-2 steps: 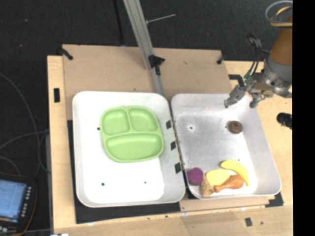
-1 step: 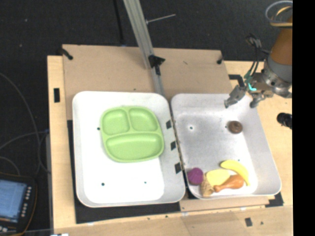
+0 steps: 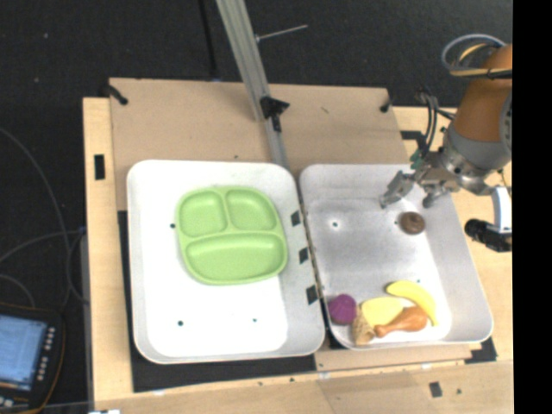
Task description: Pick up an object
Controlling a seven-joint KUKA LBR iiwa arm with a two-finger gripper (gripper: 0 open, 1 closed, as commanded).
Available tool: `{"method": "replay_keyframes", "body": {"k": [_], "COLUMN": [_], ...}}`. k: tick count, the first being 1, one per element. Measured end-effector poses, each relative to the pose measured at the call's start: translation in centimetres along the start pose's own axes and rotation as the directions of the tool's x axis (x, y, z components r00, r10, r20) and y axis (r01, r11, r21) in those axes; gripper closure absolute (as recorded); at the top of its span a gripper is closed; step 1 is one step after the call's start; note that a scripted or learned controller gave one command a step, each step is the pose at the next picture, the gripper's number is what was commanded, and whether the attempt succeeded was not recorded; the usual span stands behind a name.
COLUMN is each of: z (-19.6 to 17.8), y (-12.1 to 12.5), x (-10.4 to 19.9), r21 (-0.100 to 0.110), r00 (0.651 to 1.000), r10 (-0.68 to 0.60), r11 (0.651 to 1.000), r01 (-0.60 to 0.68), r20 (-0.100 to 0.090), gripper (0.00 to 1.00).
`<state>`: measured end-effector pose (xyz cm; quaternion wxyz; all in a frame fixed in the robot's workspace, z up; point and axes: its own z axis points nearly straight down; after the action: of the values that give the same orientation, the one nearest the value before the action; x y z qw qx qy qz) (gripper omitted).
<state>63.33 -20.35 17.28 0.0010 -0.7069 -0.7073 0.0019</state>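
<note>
Gripper (image 3: 416, 188): over the right bin's far right corner, fingers spread apart, nothing between them.
Brown round object (image 3: 412, 222): on the right bin (image 3: 362, 231) floor, just in front of the gripper, apart from it.
Near corner of right bin: banana (image 3: 414, 297), drumstick-shaped toy (image 3: 398, 322), purple ball (image 3: 342, 308), clustered.
Left bin (image 3: 155, 317): holds green divided plate (image 3: 231, 235).

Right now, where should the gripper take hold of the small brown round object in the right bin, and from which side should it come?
Grip the brown round object across its middle, coming straight down from above. It looks small and roundish, so any finger direction probably works, and it lies apart from the bin walls and the food pile. The gripper is just above it in the view.
</note>
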Motion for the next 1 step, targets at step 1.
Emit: {"method": "replay_keyframes", "body": {"k": [1], "z": [4.37], "y": [0.52], "x": [-0.03], "r21": [-0.001], "r00": [1.0], "r10": [-0.002], "r11": [1.0], "r01": [0.002], "r20": [0.001], "gripper": [0.0]}}
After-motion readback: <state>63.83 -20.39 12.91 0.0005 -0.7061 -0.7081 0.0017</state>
